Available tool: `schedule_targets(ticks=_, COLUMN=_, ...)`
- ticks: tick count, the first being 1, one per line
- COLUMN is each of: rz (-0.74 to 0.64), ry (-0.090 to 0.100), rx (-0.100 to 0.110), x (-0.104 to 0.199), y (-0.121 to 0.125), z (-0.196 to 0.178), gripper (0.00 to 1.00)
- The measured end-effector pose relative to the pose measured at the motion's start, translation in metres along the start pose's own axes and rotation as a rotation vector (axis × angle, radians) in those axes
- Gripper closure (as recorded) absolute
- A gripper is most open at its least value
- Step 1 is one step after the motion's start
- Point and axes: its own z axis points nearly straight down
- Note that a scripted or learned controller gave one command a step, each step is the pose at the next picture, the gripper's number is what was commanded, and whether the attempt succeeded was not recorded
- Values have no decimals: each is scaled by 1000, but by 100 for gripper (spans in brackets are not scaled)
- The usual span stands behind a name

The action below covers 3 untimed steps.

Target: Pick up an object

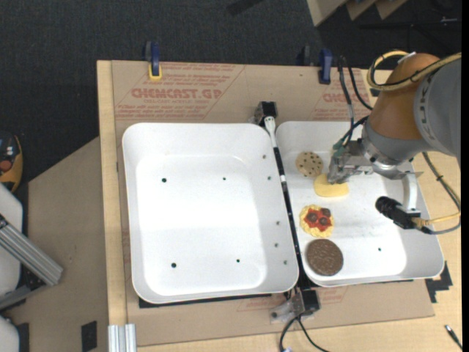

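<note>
Camera view gives you the table (110, 196), two white bins, the arm (410, 116). In the right bin (410, 259): brown disc (324, 257), pizza piece (317, 221), yellow piece (332, 190) beneath the jaws (338, 169), cookie (309, 163). You cannot tell their spread.

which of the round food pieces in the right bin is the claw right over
The pale yellow disc. The claw sits at its upper edge, while the chip cookie, the red-topped piece and the brown disc lie apart from it.
</note>
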Motion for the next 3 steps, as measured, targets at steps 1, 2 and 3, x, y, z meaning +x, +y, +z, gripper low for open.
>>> schedule_targets(ticks=1, rz=0, ry=0, rx=1, x=0, y=0, z=1, gripper=0)
schedule_targets(ticks=2, rz=0, ry=0, rx=-2, x=0, y=0, z=-10, gripper=100)
schedule_targets(ticks=3, rz=-6, ry=0, rx=-13, x=35, y=41, z=-185, gripper=100)
